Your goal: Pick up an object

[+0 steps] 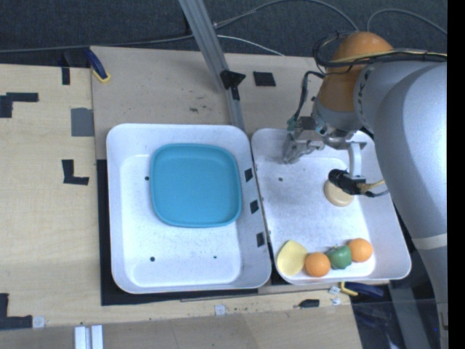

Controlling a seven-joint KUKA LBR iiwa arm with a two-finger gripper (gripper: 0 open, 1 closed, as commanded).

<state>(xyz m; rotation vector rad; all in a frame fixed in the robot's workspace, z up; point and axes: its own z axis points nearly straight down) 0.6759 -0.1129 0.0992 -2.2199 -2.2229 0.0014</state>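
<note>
Pale wood-grain board forms the bench (43,195), marked with dark tape patches. Taking the blue plate (195,185) as landmark: it is a smooth, glossy, rounded-square dish lying flat in the left bin (123,217), a shallow white tray with rounded corners and a faintly speckled floor. Bare floor runs around the plate on every side, widest below it toward the near rim. A grey metal bar (211,49) slants down from the top edge and ends above the plate's upper right corner, at the seam where the two bins touch.

Right of the plate lies the right bin (305,195), of the same white material, its floor dusted with dark specks. Its middle is open. Along its near rim, below and right of the plate, sits a row of small rounded pieces: a pale yellow piece (291,257), an orange ball (317,265), a green piece (338,257) and a second orange ball (360,250), each touching or just beside the next. Farther right of the plate, near the bin's far side, rests a cream round object (338,193) beside a black part of the arm.

The gripper (294,151) hangs over the right bin's upper left corner, close to the rim, well apart from the row of pieces; its metal fingers are blurred, and their spread cannot be told. Nothing is visible between them. The arm (407,144) is smooth grey with an orange band.
</note>
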